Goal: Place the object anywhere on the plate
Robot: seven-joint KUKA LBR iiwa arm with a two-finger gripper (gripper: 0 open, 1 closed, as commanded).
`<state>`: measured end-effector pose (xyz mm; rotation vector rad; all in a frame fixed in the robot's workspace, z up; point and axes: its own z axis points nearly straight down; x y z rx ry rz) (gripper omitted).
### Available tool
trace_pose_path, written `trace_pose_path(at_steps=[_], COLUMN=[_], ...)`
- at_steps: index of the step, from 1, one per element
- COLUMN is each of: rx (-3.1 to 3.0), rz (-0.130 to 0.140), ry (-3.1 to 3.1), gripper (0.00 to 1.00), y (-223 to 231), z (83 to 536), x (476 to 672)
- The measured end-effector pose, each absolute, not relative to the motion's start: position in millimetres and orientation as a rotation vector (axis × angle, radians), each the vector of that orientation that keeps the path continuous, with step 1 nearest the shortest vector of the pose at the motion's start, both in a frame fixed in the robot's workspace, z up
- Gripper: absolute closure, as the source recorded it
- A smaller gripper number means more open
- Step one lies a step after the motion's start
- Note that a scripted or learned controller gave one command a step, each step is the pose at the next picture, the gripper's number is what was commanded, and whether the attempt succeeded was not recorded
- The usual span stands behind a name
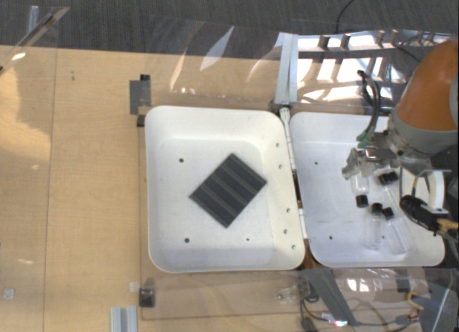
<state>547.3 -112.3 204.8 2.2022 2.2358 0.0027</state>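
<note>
- Looking down on the bench, I am seeing the dark ribbed plate (228,189) lying flat in the middle of the left bin (166,126), turned like a diamond, with its long axis running from the near left to the far right.
- The pincer (376,180) is hanging over the right bin (315,241), so the plate is lying to its left, well apart, with the ridge where the two bins meet between them.
- The object to be placed is something I cannot make out for sure: something clear and glassy is showing just below the pincer, over the near part of the right bin, but I cannot tell whether it is an object or part of the tool.
- Whether the pincer is clamped on anything is too cluttered for me to tell.
- The arm (430,90) is reaching in from the right, its orange band sitting high above the wrist and the tool pointing down into the right bin.
- Judging from this, the coming move is turning on a carry leftward across the ridge, and any spot on the plate should do.
</note>
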Motion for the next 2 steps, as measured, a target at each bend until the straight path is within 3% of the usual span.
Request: trace_pose_path(at_steps=[1, 2], rx=[1.784, 1.68], rz=[0.004, 0.003], ry=[2.582, 2.652], gripper=[1.0, 1.0], y=[-45.9, 12.8], z=[183.8, 183.3], x=[541.2, 597.7])
